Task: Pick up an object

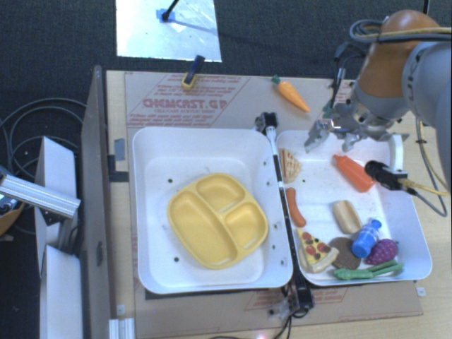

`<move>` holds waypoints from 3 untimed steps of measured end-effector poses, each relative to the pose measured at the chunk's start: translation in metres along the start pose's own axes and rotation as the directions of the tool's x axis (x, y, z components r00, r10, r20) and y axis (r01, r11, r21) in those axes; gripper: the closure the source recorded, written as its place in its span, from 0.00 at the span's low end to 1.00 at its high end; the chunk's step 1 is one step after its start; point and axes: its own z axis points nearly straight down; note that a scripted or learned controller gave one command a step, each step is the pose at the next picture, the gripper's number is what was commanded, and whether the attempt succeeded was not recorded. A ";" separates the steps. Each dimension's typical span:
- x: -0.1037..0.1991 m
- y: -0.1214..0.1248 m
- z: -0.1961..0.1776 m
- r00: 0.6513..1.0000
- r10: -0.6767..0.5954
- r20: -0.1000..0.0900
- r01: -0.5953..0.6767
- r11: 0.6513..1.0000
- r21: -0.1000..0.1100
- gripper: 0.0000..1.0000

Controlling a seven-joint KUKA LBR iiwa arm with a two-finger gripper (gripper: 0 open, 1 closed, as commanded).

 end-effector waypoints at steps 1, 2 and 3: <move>-0.075 -0.016 0.117 1.000 0.009 0.001 -0.009 1.000 0.005 0.00; -0.110 -0.042 -0.082 1.000 0.004 0.007 -0.004 1.000 -0.016 0.00; -0.121 -0.042 0.024 1.000 0.003 -0.002 -0.003 1.000 0.008 0.00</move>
